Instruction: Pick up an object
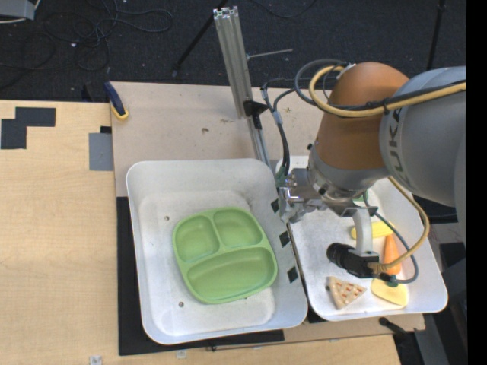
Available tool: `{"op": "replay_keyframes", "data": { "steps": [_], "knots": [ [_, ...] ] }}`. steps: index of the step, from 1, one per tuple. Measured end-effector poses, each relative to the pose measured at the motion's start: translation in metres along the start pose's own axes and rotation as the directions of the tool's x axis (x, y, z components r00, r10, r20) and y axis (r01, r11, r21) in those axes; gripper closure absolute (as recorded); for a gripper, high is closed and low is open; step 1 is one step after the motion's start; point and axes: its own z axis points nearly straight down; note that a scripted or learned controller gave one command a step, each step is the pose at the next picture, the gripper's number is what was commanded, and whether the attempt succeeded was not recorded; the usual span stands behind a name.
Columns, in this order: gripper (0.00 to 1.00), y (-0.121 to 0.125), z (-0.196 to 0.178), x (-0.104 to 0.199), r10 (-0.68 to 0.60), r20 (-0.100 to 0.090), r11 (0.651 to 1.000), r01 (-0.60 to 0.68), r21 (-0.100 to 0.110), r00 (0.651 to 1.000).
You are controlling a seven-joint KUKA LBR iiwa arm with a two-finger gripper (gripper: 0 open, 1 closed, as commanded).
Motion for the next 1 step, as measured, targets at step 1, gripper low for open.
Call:
{"op": "replay_keyframes", "data": {
  "steps": [1],
  "knots": [
    [1.0,0.0103,0.0056,0.047,-0.001,0.0,1.0,0.001,-0.002,1.0]
  ]
}}
